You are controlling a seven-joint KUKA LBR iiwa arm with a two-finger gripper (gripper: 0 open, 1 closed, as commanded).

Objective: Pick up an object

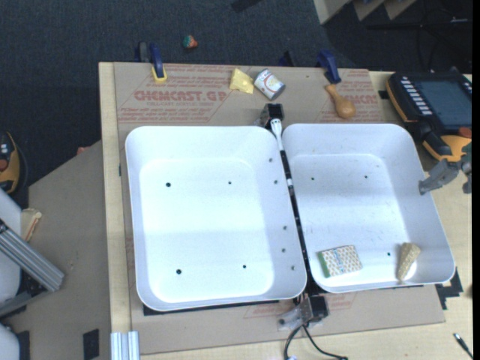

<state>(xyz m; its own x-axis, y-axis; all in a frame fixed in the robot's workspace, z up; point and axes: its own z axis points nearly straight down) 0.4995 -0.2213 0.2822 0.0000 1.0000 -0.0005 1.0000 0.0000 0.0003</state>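
The right bin (390, 148) holds two objects near its front wall. One is a flat rectangular pad (340, 261) with a green and white speckled face, at the front centre. The other is a small beige, corn-like piece (408, 260) in the front right corner. A grey part of my gripper (441, 175) pokes in from the right edge, just outside the right bin's right rim and well behind both objects. It touches neither object.
The left bin (150, 223) sits beside the right one. Behind the bins lie a yellow wedge (241, 81), a small white box (268, 84) and an orange-tan spoon-like piece (341, 103). Blue clamps (157, 62) grip the board's back edge. A black pendant (439, 100) lies at the back right.
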